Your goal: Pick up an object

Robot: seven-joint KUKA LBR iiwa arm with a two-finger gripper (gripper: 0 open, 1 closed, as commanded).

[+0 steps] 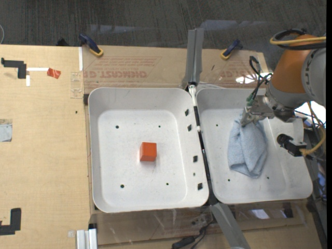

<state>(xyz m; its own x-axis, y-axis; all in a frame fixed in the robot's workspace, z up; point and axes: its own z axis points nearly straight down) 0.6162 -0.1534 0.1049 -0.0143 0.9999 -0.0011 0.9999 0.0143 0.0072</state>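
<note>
Gripper (252, 113) sits over the right white bin (290, 188), at the top end of a crumpled light-blue cloth (248, 148). The cloth's upper tip looks drawn up to the gripper, but a real pinch between the tips can't be made out; how far they are spread, cannot tell. A small orange-red cube (148, 152) lies mid left white bin (104, 191), well apart.
</note>
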